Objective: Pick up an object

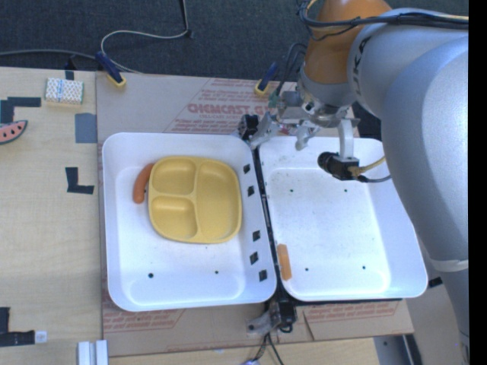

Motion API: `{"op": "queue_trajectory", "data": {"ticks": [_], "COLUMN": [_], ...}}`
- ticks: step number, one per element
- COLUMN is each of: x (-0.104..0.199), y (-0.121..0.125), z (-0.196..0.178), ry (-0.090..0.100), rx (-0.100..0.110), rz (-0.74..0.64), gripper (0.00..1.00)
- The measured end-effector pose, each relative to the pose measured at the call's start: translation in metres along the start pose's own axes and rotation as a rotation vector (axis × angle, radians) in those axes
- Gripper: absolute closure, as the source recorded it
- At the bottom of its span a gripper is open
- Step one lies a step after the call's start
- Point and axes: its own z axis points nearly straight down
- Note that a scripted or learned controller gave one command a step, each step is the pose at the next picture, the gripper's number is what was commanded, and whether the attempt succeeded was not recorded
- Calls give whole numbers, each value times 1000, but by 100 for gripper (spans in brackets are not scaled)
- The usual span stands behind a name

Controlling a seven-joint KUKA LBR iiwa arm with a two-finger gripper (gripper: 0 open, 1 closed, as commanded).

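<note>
Crowding left bin (122,280): yellow plate (195,199), sausage (141,184) touching; carrot (284,261) right bin (396,276).

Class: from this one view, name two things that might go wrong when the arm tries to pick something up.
1. The orange piece lies tight against the right bin's left wall, so fingers may strike the wall.
2. The yellow divided plate is wide and flat, perhaps too broad to grasp; the sausage lies close alongside it.

Grey arm (426,120) reaching in from the right, orange band (338,33) above the wrist. Gripper (293,131) hanging over the far rim of the right bin (396,280), near its corner beside the other bin.
</note>
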Motion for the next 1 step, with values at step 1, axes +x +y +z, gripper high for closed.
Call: {"op": "queue_trajectory", "data": {"ticks": [1], "x": [1], "y": [0], "z": [-9], "ry": [0], "rx": [1], "rz": [-1], "gripper": [100]}}
